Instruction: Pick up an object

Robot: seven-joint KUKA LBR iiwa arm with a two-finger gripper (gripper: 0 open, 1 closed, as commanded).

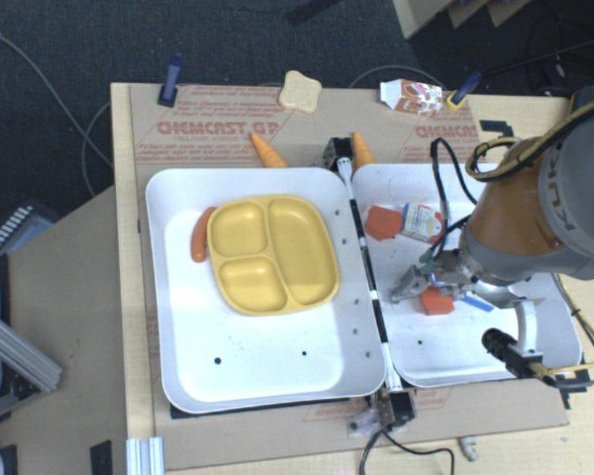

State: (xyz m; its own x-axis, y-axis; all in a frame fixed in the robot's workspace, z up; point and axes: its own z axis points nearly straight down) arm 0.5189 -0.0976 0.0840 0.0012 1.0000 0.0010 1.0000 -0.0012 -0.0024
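Here, in the right bin [445,356], a small orange block [438,304] lies just beside the gripper [414,285], its grip impossible to tell. Centring squarely over the block looks wise, clear of the carton [422,221] beyond.

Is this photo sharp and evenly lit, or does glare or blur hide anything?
Camera view: lighting is soft and fairly even, with no harsh glare on the white bins; the yellow divided plate casts hardly any shadow and looks crisp; the arm looks slightly soft; the gripper and the orange block beside it sit in the arm's shade, so detail there is murky.
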